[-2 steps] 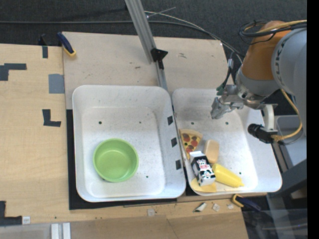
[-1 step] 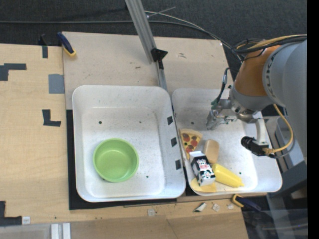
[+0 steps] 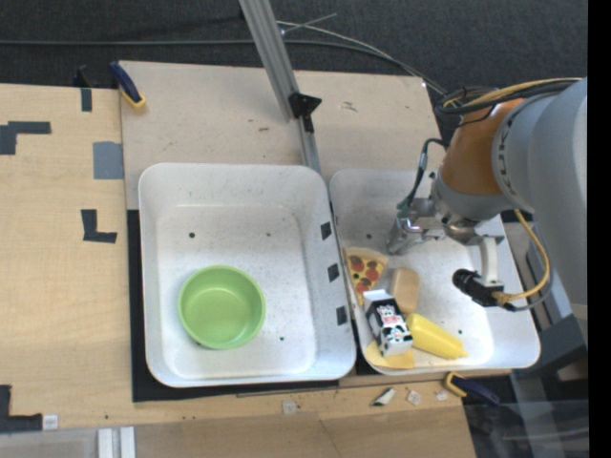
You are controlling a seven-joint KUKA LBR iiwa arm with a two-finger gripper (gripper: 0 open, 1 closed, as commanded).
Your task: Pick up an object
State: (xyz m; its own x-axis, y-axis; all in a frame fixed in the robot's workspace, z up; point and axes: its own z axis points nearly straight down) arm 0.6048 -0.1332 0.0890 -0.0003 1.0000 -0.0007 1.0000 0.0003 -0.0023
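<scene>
Here the gripper (image 3: 409,229) hangs low in the right bin (image 3: 368,191), above the pizza slice toy (image 3: 364,271); whether it grips anything I cannot tell. Below the slice lie a tan block (image 3: 405,288), a black-and-white carton (image 3: 389,322) with unreadable print, and a yellow wedge (image 3: 435,338). Probably light, stiff and slick, the block is best pinched across its flat sides.

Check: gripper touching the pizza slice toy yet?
Apart. The camera view shows bare white bin floor between the gripper and the pizza slice toy, which lies lower left of it in the right bin.
</scene>
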